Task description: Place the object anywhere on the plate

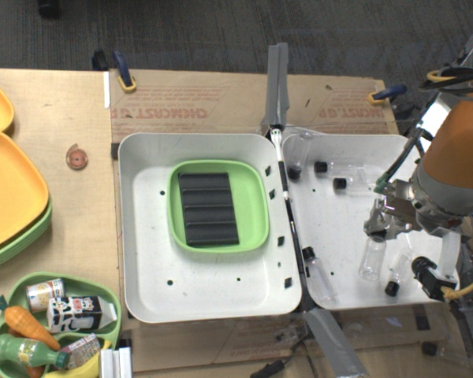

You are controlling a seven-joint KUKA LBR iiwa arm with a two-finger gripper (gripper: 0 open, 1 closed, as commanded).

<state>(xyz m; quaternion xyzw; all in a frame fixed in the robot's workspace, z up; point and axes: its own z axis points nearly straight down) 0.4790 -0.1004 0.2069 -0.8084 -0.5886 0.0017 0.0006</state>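
Note:
A green square plate (255,181) lies in the left white bin (142,235), and a black ridged block (209,208) rests on its middle. Several clear vials with black caps lie scattered in the right white bin (331,282): one (370,260) stands just below the gripper, another (298,154) lies by the bin's far left corner, and loose black caps (321,166) sit near the back. My gripper (381,225) hangs low over the right bin's right half, directly above the upper end of the near vial. The grey wrist and orange band (457,152) rise behind it.
Yellow and green plates (12,191) are stacked at the bench's left edge. A green bowl (51,321) of toy food and bottles sits at the front left. A small pink disc (77,158) lies on the wood. Clamps (124,75) hold the cardboard at the back.

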